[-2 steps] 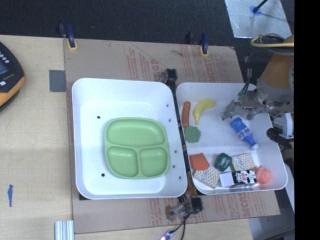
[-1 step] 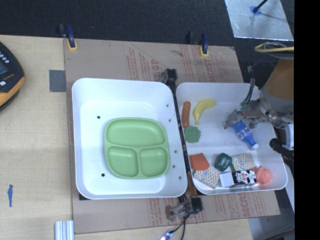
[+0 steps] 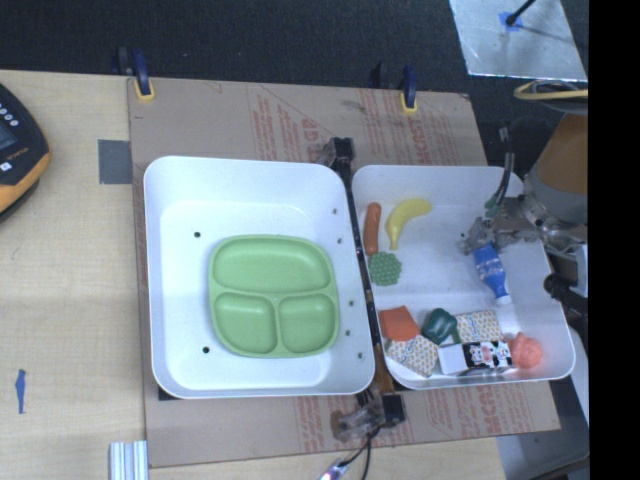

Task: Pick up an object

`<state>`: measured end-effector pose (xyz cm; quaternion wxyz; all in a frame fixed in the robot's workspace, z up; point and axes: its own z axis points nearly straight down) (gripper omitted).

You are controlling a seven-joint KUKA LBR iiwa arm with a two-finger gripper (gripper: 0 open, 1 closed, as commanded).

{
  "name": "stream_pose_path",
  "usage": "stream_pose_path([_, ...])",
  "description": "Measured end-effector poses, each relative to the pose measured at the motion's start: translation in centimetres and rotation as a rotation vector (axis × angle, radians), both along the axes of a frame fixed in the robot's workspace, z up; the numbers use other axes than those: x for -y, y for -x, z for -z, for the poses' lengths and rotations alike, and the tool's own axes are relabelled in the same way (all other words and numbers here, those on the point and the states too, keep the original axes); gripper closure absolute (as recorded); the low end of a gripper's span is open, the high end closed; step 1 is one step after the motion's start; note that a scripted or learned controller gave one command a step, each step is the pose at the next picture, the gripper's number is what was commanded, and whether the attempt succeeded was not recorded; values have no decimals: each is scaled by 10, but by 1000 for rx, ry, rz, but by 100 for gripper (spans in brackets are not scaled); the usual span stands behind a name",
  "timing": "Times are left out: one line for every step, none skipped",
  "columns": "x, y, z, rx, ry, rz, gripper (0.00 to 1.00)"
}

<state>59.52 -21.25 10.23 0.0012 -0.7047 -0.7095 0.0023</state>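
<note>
Where the end effector (image 3: 487, 236) hangs, a blue bottle (image 3: 491, 271) lies just below

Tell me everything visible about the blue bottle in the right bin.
The blue bottle is small, translucent blue plastic by its look, with a white cap end pointing toward the bin's near side. It lies slanted on the floor of the right bin, near its right wall, apart from the toys clustered at the near edge. The pincer sits right at its upper end; whether it grips the bottle cannot be told.
</note>
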Motion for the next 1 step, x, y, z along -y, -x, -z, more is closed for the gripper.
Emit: stream_pose_path([-98, 9, -83, 2, -1, 0, 100])
